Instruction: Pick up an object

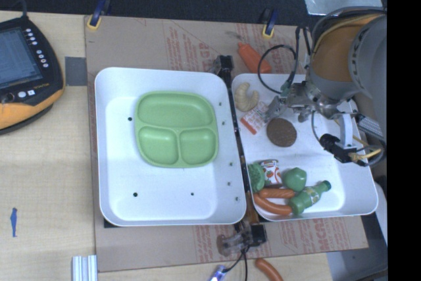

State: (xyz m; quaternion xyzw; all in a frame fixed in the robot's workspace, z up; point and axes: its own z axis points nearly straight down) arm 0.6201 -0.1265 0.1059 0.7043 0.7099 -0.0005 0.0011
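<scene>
The grey arm with the orange band (pixel 345 43) reached in over the far right part of the right shallow white bin (pixel 358 204), and its two-finger gripper (pixel 288 104) hung low near the far edge of that bin, just above and beside a round dark brown disc like a cookie (pixel 282 132). The metal parts of the gripper were small and mixed with black cables (pixel 276 59), so it could not be told whether it was spread or pressed together, and nothing could be seen held in it. It seemed to be placed there because the brown disc, or the pale beige lumpy piece (pixel 247 97) in the far left corner of the same bin, was the likely thing to pick; which of them could not be decided. A small red and white packet (pixel 250 122) lay near the left wall, between these two. In the near part of the bin several toys lay crowded together: a green bottle (pixel 308 197), an orange sausage-like piece (pixel 276 194), a green rounded piece (pixel 294 177) and a red and white can (pixel 270 172); they overlapped, so their outlines were hard to separate. The left white bin (pixel 118 201) carried a light green divided plastic plate (pixel 176 128) in its middle. The arm's bulk covered the far right corner of the right bin.
</scene>
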